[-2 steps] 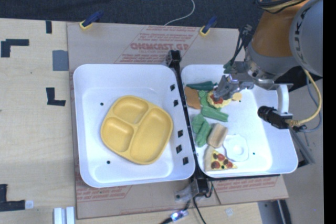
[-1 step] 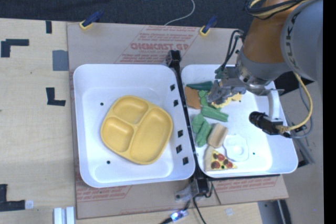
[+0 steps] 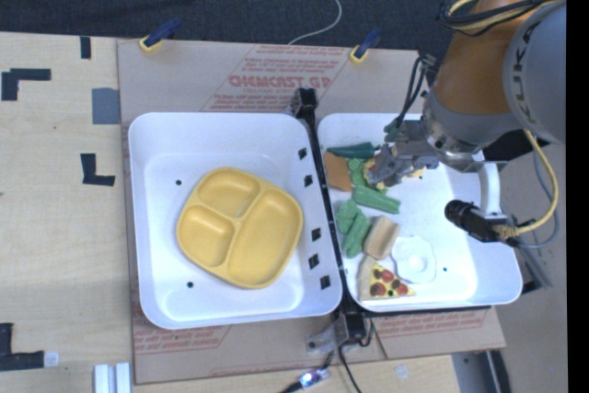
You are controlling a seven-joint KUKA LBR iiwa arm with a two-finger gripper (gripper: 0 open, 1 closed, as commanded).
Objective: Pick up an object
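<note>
Dark metal is what we see at the gripper (image 3: 391,163), which sits low over the left part of the right bin (image 3: 465,285), near its far edge. We cannot tell how the gripper is set, because the wrist hides it from above. Just under it there is a small heap of toy food: a dark green piece (image 3: 352,149) toward the far edge, an orange-brown piece (image 3: 335,173) against the left wall, and a light green pod (image 3: 375,199) touching the tool's tip. Nearer to the front edge lie another green piece (image 3: 350,227), a beige bread-like piece (image 3: 381,236), a white fried-egg shape (image 3: 414,260) and a pizza slice (image 3: 384,281) in the front left corner. Above the wrist we see the orange band (image 3: 474,60) of the grey arm. The left bin (image 3: 147,161) carries a yellow divided plate (image 3: 240,225) in its middle. Both bins rest on a cardboard sheet (image 3: 276,78) on the bench.
</note>
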